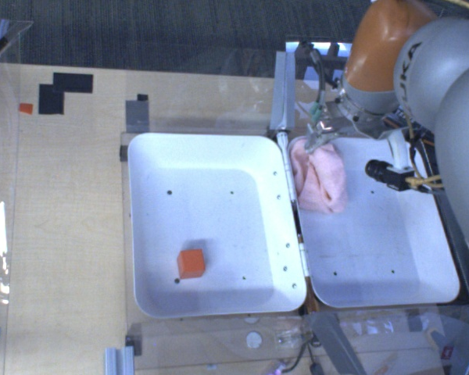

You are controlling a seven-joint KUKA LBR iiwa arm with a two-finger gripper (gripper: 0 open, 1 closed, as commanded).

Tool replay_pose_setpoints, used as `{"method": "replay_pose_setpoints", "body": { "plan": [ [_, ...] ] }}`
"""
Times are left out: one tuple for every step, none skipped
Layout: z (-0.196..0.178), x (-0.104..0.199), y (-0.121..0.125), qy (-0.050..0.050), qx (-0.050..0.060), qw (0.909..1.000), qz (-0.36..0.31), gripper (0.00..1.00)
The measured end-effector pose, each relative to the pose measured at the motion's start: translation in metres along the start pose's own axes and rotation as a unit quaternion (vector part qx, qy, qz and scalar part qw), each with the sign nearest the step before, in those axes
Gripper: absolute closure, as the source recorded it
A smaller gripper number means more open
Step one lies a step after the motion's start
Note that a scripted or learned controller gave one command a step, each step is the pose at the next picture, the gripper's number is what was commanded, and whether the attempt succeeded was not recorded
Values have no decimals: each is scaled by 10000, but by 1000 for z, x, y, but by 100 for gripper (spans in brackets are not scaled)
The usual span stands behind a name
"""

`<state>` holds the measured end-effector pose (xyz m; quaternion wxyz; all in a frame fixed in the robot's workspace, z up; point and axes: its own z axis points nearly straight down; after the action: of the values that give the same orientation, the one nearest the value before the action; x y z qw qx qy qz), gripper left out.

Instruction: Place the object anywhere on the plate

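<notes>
From where I stand, 2 shallow white bins sit side by side on the worktop [70, 209]. The left bin [211, 170] has a small orange block [191, 263] lying at about 7 o'clock on its floor, well apart from everything else. The right bin [391, 256] holds a crumpled pink cloth [320, 180] up at about 10 o'clock, close against the wall it shares with the left bin.

The grey arm [442, 76] reaches in from 3 o'clock, and its claw [322, 131] hangs right at the top edge of the cloth. Whether the claw is apart or clamped I cannot tell; the cloth's upper tip sits just under it, touching or nearly so, but I see no fabric clearly pinched.

I can make out no plate as a separate thing, so I cannot say which surface counts as the target. My judgement: the task is at an early stage. The cloth looks like the object in play, it lies bunched on the bin floor, and securing, carrying and setting it down all seem left to do.
</notes>
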<state>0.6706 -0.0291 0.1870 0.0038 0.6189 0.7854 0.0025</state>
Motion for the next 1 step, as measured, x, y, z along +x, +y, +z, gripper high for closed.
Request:
{"method": "replay_pose_setpoints", "body": {
  "plan": [
    [-40,1,3,0,-11,10000,-38,100]
  ]
}}
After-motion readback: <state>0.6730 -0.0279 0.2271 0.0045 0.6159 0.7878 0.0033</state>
